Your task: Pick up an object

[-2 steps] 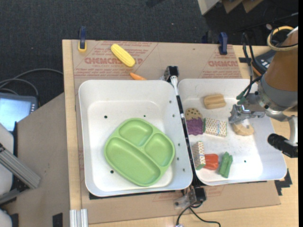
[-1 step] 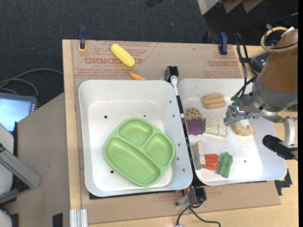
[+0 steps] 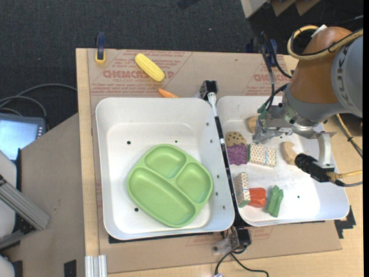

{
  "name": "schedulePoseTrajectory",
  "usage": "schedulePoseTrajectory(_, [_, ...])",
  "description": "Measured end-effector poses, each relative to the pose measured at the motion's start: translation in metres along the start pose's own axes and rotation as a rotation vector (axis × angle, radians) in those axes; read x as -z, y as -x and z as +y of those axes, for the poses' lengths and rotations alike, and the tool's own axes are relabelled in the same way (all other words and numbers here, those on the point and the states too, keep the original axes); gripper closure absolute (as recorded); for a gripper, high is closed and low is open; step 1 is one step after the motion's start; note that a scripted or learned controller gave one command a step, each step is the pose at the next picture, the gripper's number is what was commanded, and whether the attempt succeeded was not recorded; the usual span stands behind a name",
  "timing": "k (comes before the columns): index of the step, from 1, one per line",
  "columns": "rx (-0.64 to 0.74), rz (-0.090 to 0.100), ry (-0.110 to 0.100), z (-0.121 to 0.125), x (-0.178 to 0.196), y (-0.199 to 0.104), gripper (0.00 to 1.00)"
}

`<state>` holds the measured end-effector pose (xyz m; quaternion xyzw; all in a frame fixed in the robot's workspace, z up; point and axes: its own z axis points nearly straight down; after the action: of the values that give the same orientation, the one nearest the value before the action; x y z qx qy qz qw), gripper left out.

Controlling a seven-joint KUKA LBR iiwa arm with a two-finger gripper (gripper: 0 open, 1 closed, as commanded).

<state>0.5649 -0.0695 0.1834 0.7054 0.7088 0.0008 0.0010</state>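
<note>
Hovering stage: hand low in right bin, above wafer block beside cookie; cannot tell its state. Judged pre-grasp; next move needs a straight descent centred on one item

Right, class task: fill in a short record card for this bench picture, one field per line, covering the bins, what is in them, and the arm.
left bin: holds a green divided plate
right bin: small toy foods, among them a purple piece, a red piece, a green piece
outside the bins: yellow corn cob on the board behind the left bin
arm: over the right bin
pincer: low over the right bin's far end
</note>
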Motion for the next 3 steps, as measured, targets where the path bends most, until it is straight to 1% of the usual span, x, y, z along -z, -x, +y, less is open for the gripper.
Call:
schedulePoseTrajectory(1, [-0.006,0.002,-0.006,-0.055,0.033,0.006,1.00])
schedulePoseTrajectory(2, [-0.002,0.003,-0.007,-0.087,0.042,-0.029,1.00])
schedulePoseTrajectory(3, [-0.010,-0.002,-0.003,-0.057,-0.105,0.026,1.00])
